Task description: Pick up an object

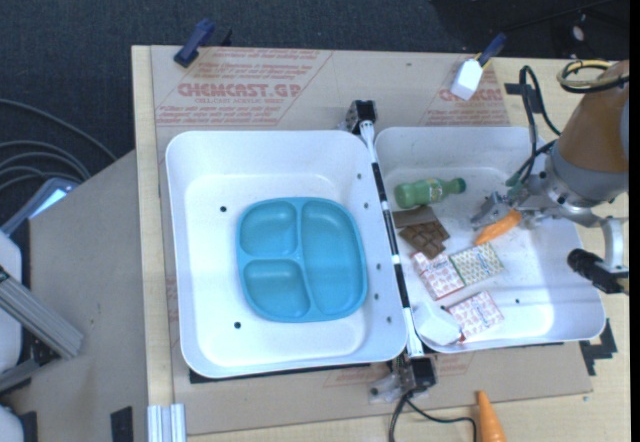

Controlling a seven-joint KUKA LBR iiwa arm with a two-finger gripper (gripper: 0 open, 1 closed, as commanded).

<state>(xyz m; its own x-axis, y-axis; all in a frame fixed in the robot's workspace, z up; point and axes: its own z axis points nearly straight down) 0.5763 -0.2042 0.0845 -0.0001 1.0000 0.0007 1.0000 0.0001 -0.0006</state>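
The right bin holds a green bottle lying on its side near the back. In front of it lies a brown ridged bar. An orange carrot-shaped piece lies tilted at the bin's middle. Several red-and-white patterned packets and a white scoop-like piece lie toward the front. My gripper reaches in from the right and sits low, just above and behind the orange piece, close to touching it. I see nothing lifted off the bin floor.
The left bin holds a blue divided plate. The arm's orange band hangs over the right bin's right rim. A black part sticks in at the right edge. A black clamp joins the bins at the back.
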